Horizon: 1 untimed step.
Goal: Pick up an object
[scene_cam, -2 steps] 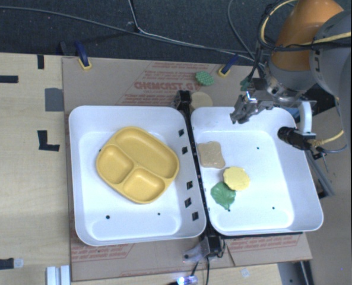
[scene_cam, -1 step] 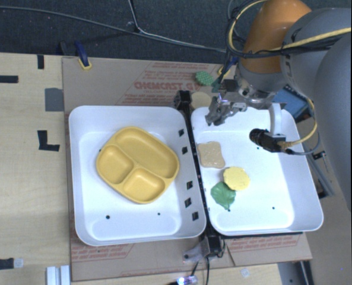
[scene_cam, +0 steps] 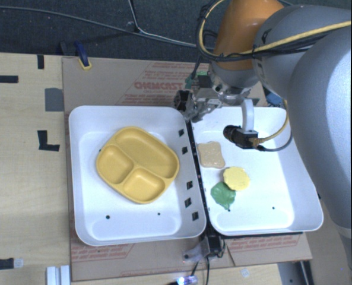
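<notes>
The arm (scene_cam: pixel 282 46) hangs over the right bin's (scene_cam: pixel 294 218) far-left corner. The yellow tray (scene_cam: pixel 138 164) fills the left bin (scene_cam: pixel 81 218). The tan slice (scene_cam: pixel 211 154), yellow piece (scene_cam: pixel 236 178) and green piece (scene_cam: pixel 223 195) lie along the right bin's left edge, nearward of the gripper (scene_cam: pixel 199 103).

A robot lab: taped bench (scene_cam: pixel 21 159), cables (scene_cam: pixel 134 25), white bins (scene_cam: pixel 81 177).

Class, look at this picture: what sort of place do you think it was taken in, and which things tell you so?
Probably a robotics lab test bench: a grey arm reaching over two white bins, loose cables, and toy items like a yellow divided plate.
</notes>
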Tool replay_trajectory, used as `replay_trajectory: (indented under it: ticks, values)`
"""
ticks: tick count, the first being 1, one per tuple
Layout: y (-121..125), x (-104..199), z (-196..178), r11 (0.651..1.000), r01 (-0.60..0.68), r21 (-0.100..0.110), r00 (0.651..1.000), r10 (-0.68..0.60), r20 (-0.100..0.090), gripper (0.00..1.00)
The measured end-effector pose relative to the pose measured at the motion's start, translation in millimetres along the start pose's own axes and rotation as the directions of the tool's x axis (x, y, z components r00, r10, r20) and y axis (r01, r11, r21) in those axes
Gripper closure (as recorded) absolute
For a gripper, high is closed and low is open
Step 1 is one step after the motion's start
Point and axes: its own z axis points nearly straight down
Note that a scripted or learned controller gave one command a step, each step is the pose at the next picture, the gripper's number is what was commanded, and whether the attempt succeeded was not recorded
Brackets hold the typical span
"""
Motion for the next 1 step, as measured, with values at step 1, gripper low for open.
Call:
replay_trajectory:
  ticks: [1]
  values:
    - [-4.0, 63.2, 2.9, 1.000, 0.000, 0.001, 1.000, 0.000, 0.000, 1.00]
